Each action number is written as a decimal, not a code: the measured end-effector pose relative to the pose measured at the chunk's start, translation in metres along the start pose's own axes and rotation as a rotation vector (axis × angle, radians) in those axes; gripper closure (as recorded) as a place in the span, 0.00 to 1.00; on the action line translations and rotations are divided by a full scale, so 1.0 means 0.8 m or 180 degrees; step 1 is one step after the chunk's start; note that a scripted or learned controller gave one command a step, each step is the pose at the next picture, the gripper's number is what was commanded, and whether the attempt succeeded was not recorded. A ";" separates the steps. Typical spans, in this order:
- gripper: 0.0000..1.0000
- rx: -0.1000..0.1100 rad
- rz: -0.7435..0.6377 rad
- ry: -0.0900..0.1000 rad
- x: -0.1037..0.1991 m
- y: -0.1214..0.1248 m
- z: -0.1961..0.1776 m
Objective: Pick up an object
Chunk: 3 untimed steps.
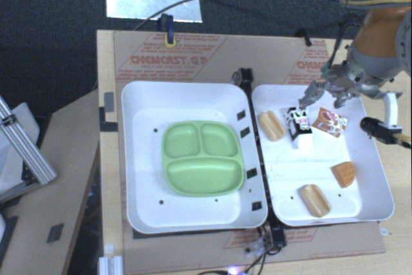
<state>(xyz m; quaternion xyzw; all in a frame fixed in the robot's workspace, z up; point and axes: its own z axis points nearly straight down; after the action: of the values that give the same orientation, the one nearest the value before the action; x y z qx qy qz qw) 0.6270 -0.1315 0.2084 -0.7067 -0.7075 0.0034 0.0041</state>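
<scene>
The right bin (pixel 370 158) holds several small objects. A tan bread roll (pixel 271 125) lies at its left, with a black-and-white carton (pixel 299 124) beside it. A red-and-white packet (pixel 329 122) sits right of the carton. An orange wedge (pixel 344 174) and a second roll (pixel 315 199) lie toward the front. My gripper (pixel 324 98) hangs over the bin's back part, just above and between the carton and the packet. It is open, its two grey fingers spread apart with nothing between them.
The left bin (pixel 138 138) carries a green divided plate (pixel 203 158). A black rod-like part (pixel 380 131) sticks out over the right bin's right rim. The arm (pixel 383 35) comes in from the upper right. A cable arcs over the bench's back edge.
</scene>
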 end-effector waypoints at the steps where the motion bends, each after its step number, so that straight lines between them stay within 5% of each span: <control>1: 0.00 -0.0038 -0.0007 -0.0005 0.000 0.003 -0.009; 3: 0.00 -0.0036 -0.0013 -0.0005 0.003 0.009 0.100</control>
<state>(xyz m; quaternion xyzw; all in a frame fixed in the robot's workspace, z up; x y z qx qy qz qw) 0.6334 -0.1287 0.1287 -0.7053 -0.7089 -0.0001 -0.0005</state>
